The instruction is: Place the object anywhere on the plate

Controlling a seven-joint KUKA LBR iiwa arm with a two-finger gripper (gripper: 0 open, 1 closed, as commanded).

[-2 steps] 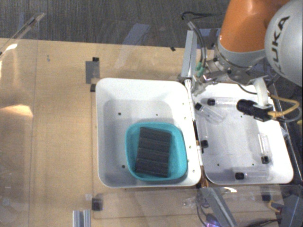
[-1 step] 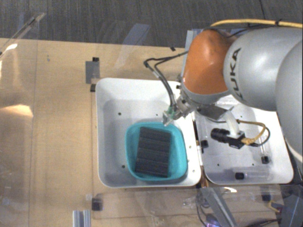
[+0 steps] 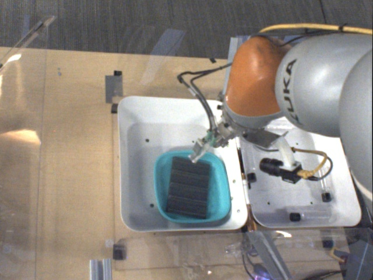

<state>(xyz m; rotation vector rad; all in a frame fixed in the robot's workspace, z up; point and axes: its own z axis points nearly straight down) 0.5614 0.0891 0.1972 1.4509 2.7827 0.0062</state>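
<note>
Tan wooden surface (image 3: 58,156) carries two shallow white bins touching side by side: left bin (image 3: 135,156), right bin (image 3: 344,206). Small dark brackets near left bin's corners.

My arm (image 3: 326,86) is thick, rounded and glossy grey, with black KUKA lettering on the shell. A bulging orange band (image 3: 253,77) sits above my wrist. A black cable (image 3: 198,95) loops beside it, and a yellow cable (image 3: 315,28) runs along my top.

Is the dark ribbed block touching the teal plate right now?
Touching. The camera view shows the dark ribbed block lying flat inside the teal plate.
</note>
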